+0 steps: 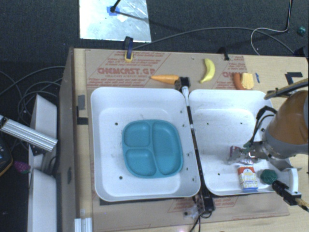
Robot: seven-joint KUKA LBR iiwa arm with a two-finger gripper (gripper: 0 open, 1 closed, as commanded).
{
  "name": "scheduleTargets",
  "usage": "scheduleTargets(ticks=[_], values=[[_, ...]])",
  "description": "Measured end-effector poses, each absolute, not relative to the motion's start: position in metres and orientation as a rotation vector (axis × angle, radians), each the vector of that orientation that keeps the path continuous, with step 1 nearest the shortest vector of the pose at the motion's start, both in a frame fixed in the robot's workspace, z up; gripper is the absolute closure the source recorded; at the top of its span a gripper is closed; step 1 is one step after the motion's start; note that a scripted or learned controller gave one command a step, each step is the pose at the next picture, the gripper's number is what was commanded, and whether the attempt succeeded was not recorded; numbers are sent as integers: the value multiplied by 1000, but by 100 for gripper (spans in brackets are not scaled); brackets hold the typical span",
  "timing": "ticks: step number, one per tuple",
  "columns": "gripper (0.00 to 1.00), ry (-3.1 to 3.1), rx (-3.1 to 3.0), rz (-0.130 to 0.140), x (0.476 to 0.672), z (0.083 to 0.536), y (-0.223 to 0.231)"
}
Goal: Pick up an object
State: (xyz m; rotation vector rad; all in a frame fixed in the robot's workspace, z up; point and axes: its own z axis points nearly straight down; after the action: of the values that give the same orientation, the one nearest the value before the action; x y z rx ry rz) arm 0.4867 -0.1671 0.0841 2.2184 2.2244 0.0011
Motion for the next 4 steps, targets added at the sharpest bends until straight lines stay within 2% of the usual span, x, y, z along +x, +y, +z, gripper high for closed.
scheduleTargets(ticks=[1, 2, 3, 4], values=[[0, 2225, 2216, 3, 556, 85, -123], [0, 2220, 2216, 3, 601, 155, -180], [0, 2222, 2218, 2, 533, 177, -152], [0, 2223, 2220, 0, 518, 87, -138]])
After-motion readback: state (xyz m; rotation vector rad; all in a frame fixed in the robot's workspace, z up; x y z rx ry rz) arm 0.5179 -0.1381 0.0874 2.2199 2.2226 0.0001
